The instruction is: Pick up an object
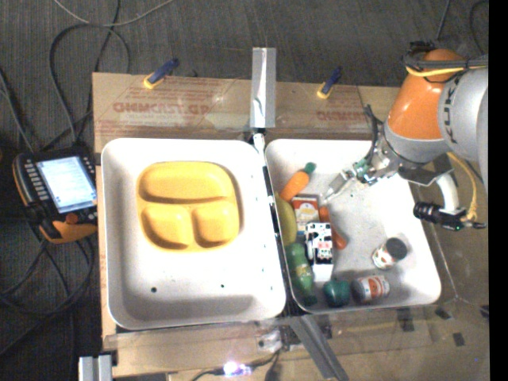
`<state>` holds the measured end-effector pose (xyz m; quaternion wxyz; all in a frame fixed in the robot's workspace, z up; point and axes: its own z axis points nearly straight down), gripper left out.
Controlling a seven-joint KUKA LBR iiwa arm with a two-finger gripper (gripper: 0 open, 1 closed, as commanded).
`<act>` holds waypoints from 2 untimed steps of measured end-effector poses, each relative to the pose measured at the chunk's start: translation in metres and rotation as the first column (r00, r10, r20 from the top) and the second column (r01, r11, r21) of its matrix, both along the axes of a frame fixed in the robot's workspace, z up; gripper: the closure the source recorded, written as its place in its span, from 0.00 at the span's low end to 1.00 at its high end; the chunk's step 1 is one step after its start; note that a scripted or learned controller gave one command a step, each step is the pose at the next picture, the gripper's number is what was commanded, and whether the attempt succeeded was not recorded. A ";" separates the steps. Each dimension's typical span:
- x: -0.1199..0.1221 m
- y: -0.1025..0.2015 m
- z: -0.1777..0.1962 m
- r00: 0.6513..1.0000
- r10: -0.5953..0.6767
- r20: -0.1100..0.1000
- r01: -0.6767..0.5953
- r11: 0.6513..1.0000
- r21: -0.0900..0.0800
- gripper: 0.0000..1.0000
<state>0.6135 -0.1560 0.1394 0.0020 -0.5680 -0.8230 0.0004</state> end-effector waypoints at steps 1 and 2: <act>-0.100 0.031 -0.050 1.000 -0.024 0.018 0.024 1.000 -0.004 0.00; -0.098 0.031 -0.042 1.000 -0.023 0.018 0.023 1.000 -0.003 1.00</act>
